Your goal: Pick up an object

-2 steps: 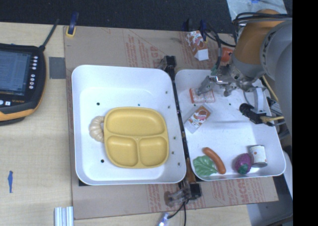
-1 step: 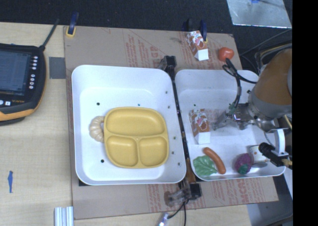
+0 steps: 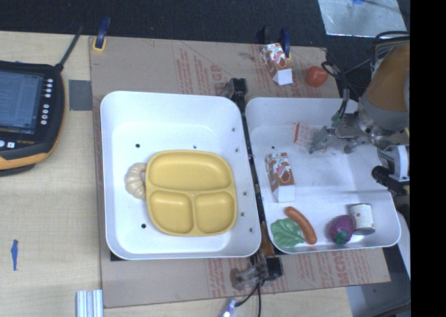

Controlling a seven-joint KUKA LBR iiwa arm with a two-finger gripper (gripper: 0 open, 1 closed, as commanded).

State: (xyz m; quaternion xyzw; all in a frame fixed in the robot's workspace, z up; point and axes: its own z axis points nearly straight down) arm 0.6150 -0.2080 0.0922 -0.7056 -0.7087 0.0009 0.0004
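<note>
Claw (image 3: 327,138) hangs low in the right bin (image 3: 390,169), toward that bin's 12 o'clock wall, its dark fingers pointing to 9 o'clock. How far they are apart I cannot tell, and nothing clearly sits between them. Just at 9 o'clock of the tips lies a small orange packet (image 3: 304,132), touching or almost touching them; which, I cannot tell. At 7 o'clock of the claw a carton (image 3: 280,175) lies on the bin floor. Farther toward 6 o'clock a sausage (image 3: 300,224) lies slantwise with a green leaf (image 3: 287,232) against its 8 o'clock side. At the bin's 5 o'clock corner a purple vegetable (image 3: 341,229) sits just beside a small can (image 3: 361,217). Outside, on the bench (image 3: 42,225) at 11 o'clock of the claw, stand a second carton (image 3: 277,62) and a tomato (image 3: 316,76). The left bin (image 3: 125,120) holds a yellow tray (image 3: 189,191), with a tan bread piece (image 3: 135,180) touching its 9 o'clock edge. A tablet (image 3: 24,115) lies at far 9 o'clock.
</note>
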